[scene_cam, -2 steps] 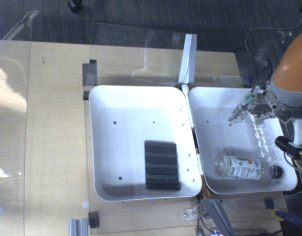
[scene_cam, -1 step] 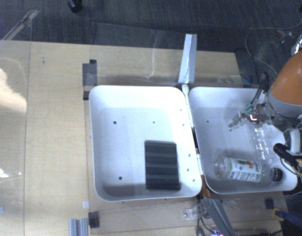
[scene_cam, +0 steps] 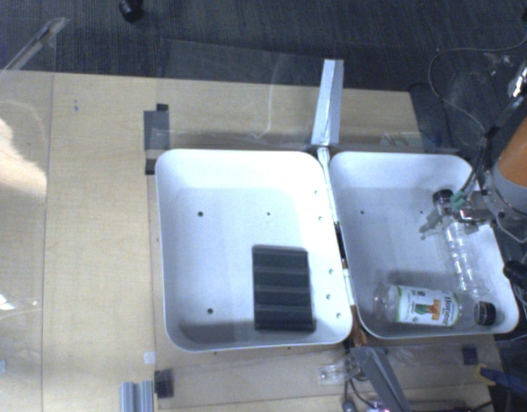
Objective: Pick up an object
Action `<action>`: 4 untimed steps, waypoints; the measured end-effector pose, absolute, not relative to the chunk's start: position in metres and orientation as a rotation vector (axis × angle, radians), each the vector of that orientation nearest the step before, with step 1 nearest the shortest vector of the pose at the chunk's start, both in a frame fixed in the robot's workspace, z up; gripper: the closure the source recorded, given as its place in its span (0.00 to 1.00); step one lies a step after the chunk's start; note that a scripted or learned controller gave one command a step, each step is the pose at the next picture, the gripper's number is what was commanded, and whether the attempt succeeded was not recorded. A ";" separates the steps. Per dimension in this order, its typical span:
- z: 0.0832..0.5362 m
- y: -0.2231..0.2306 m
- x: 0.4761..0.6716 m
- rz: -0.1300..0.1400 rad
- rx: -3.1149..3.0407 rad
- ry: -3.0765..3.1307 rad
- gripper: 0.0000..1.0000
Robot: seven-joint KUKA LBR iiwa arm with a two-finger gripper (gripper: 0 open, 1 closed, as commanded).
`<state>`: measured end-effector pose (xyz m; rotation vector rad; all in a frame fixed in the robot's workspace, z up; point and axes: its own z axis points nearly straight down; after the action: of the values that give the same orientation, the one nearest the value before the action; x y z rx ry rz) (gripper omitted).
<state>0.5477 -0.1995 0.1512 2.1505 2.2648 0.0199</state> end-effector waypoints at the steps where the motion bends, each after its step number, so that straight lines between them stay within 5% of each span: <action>1: 0.093 -0.206 0.621 0.015 2.066 2.341 0.00; 2: 0.089 -0.206 0.669 -0.006 1.905 2.507 0.00; 4: 0.087 -0.203 0.663 -0.028 1.572 2.728 0.00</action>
<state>0.6629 -0.2031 0.0866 1.5723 2.7285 -0.0276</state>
